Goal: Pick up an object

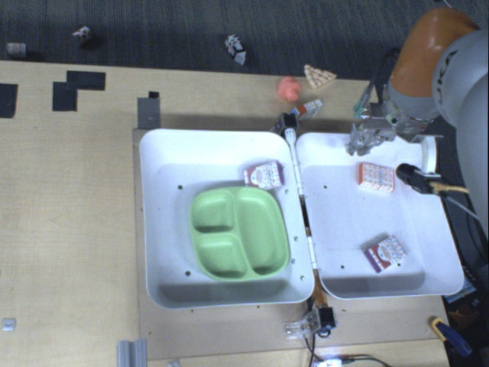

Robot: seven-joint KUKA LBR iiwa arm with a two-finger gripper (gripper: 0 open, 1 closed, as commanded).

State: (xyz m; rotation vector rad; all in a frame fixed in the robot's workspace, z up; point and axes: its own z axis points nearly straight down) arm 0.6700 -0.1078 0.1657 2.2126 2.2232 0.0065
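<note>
Small packets lie in the bins: one [263, 175] left, touching a green tray [238, 232]; two right, one [376, 177] just under my fingers [365, 145], another [384, 252] nearer the front. I cannot tell my fingers' opening.

Setting: robotics lab test bench
Bench: pale wooden top [69, 228] with black tape marks [75, 89]
Fixtures: two white bins [157, 205] fixed side by side
Floor: dark carpet [153, 14], small stray objects scattered
</note>
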